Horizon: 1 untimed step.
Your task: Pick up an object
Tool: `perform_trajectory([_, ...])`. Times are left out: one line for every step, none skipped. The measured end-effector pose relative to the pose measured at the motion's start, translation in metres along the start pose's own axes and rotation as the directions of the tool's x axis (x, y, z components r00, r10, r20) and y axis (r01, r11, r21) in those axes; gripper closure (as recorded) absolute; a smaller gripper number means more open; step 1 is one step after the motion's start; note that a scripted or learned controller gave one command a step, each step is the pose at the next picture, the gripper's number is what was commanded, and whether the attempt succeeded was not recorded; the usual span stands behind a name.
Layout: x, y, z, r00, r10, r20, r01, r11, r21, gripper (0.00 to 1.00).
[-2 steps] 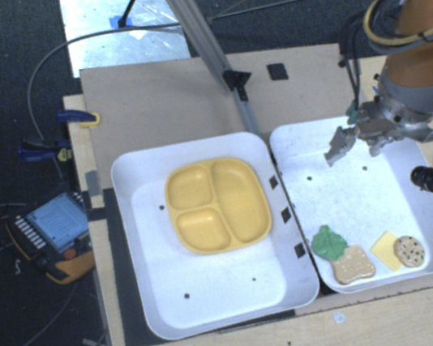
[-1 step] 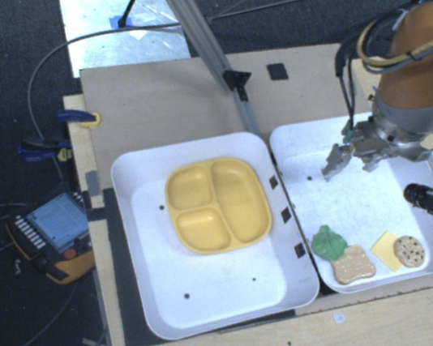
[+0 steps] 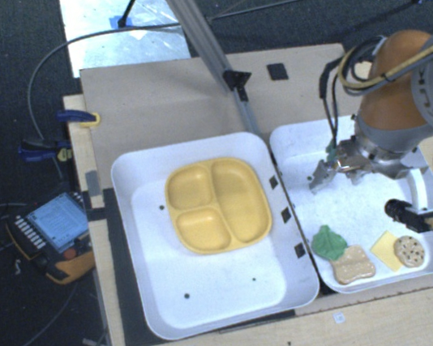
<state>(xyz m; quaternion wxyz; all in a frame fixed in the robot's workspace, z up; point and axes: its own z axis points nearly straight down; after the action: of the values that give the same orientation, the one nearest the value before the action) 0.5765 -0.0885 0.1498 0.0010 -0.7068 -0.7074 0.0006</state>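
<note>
Food pieces (image 3: pixel 367 255) lie low in the right bin (image 3: pixel 286 148), apart from the tool (image 3: pixel 321 175), whose grip I cannot tell.

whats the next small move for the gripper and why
Probably shift toward the near end of the right bin and lower. The gripper holds nothing and sits over bare floor, while the green piece, toast, cheese slice and cookie lie clustered there.
</note>
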Motion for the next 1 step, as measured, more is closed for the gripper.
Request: perform_trajectory([-0.0075, 0.0003, 0.0595, 1.000, 0.000, 0.000, 0.000, 1.000, 0.001, 0.00])
